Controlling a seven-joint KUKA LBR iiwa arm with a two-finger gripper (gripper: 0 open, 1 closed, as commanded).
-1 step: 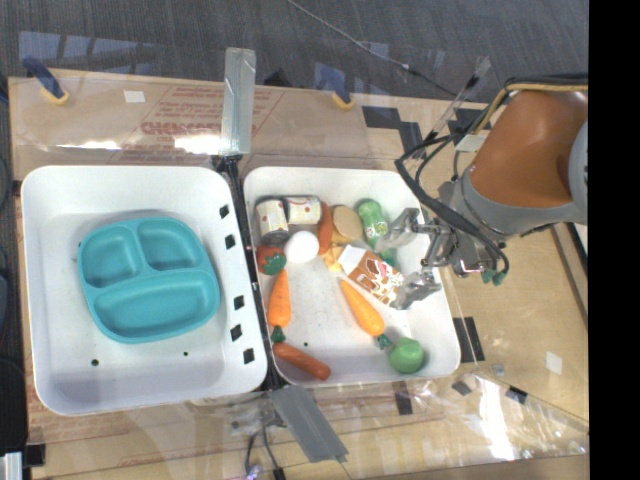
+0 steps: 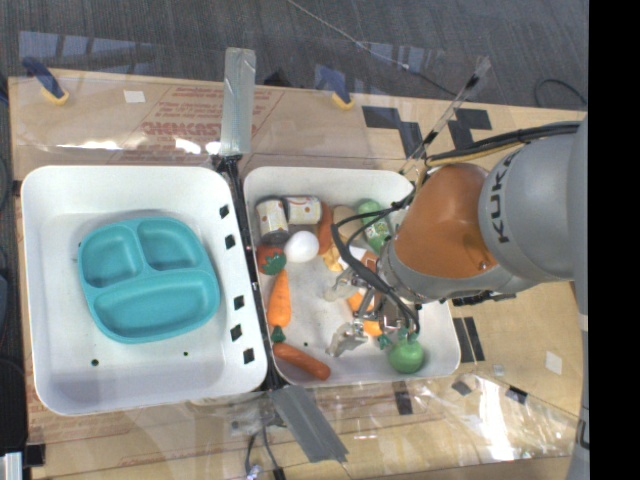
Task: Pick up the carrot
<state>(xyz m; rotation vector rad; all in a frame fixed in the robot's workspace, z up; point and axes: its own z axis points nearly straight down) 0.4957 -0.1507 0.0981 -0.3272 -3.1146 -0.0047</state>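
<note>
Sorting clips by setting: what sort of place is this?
Likely a robotics lab: two white bins taped to cardboard on carpet, toy food like a carrot, and an industrial arm.

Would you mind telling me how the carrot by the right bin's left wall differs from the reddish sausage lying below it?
The carrot is orange and tapers to a point; the sausage is darker red and rounded at both ends. The carrot lies nearly along the wall, pointed end up in the view, green end down; the sausage lies aslant across the bin's lower corner. Both are long, lie flat, and sit apart from the hand.
</note>
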